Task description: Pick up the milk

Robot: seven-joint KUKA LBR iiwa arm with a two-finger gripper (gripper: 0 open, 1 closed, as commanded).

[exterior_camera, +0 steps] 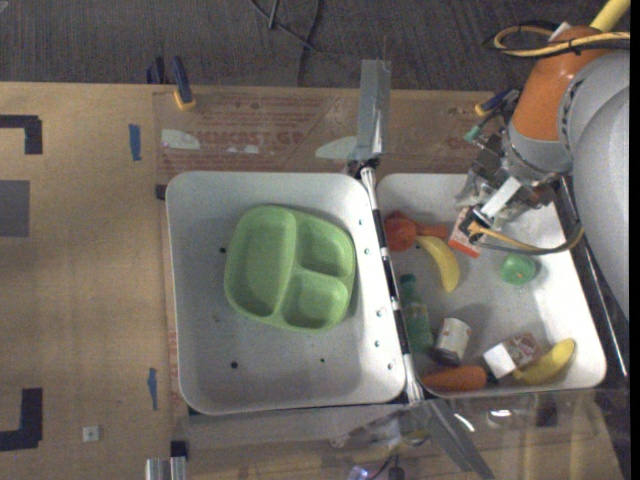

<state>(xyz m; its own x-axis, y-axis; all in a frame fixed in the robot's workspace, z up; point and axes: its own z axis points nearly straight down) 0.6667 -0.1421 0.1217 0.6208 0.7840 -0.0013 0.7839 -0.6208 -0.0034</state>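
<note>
Step in hand, best guess: approach, no pick confirmed yet. Arm (560, 98) reaching in from right, gripper (480, 218) low over back part of right bin (585, 313). Can't tell whether spread or pressed together; too blurred at the tip.

Small orange-and-white box (466, 236) just at gripper tip. Can't tell if touched, pinched or merely beside it. Might be the milk, but not sure.

Likelier milk: small white-and-brown carton (508, 356) lying near front of right bin, betw. carrot (455, 378) and front banana (550, 362), can (452, 340) just to its left. Well apart from gripper.

Also in right bin: tomato (400, 232), second banana (443, 263), green bottle (415, 313), small green cup (518, 268). Left bin (190, 298) holds green divided tray (290, 266).

Next move, if front carton is the target: lift clear, travel toward front of bin, line up over carton, come down w/ room either side. Tight spot: banana and carrot crowd it, so a nudge or wrong grab is likely.
</note>
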